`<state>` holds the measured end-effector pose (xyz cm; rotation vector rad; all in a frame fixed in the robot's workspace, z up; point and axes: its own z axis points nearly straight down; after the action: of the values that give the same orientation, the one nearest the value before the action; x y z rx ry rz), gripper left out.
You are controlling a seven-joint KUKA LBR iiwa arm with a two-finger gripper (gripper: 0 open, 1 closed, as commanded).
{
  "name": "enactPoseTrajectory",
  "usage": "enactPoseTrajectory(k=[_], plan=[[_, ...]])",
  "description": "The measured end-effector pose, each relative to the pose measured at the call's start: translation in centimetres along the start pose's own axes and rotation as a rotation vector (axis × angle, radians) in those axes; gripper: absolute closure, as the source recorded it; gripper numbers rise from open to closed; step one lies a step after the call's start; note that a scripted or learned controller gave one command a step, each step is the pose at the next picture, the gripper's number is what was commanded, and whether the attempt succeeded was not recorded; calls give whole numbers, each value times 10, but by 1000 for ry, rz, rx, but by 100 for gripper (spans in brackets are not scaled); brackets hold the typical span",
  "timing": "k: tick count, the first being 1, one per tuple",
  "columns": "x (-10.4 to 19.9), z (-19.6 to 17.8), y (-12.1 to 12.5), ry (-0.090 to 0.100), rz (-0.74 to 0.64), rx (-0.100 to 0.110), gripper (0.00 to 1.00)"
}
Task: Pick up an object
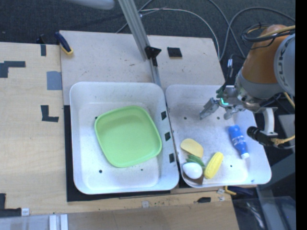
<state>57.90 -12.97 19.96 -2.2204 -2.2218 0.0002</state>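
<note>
Two bins sit side by side on the surface, touching along their inner walls. The left bin (76, 128) holds a plate (127, 135) lying flat near its centre. In the right bin (192, 99), a bottle (238, 140) lies near the right edge. A corn cob (213, 165), an egg (193, 170) and a chip-shaped piece (191, 148) cluster at the front left corner. The end effector (217, 108) hangs over the right bin's rear half, behind the bottle.

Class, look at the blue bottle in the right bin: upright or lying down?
Lying down: the blue bottle rests lengthwise on the bin floor, white cap toward the near edge.
</note>
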Motion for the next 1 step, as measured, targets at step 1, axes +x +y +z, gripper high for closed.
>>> enactPoseTrajectory(k=[1], plan=[[0,0,0,0,0,0,0]])
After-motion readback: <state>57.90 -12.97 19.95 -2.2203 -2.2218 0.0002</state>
